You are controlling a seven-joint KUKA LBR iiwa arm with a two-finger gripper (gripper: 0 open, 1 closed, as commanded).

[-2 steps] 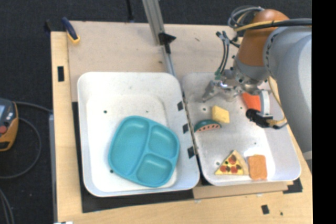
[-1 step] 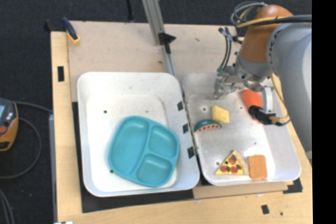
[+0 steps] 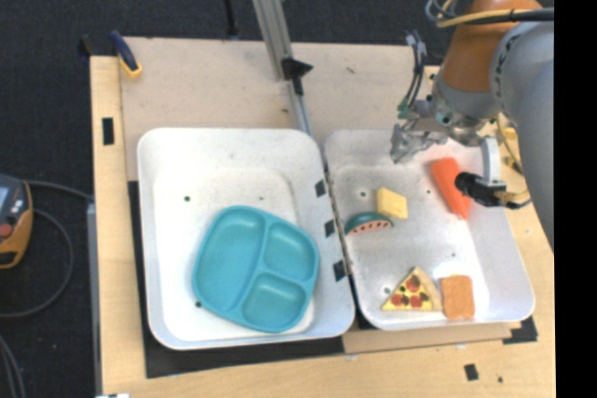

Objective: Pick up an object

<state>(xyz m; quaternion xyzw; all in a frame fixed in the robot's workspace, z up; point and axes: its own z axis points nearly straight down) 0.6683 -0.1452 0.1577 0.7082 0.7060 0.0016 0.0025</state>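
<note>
Orange carrot (image 3: 449, 185), no readable label.

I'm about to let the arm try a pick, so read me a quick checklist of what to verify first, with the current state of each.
1. Gripper carries nothing: ok, nothing shows beneath it.
2. Gripper over the right bin: ok, it hangs above the bin's far edge.
3. Finger opening ready for a pick: cannot tell, too small and blurred.
4. Targets lie apart: partly ok, the yellow block and the orange carrot lie free; the pizza slice sits close beside the toast piece.
5. Gripper lined up over a target: not ok, it is beyond the yellow block.
6. Left bin contents out of the way: ok, the teal divided plate lies there.
</note>
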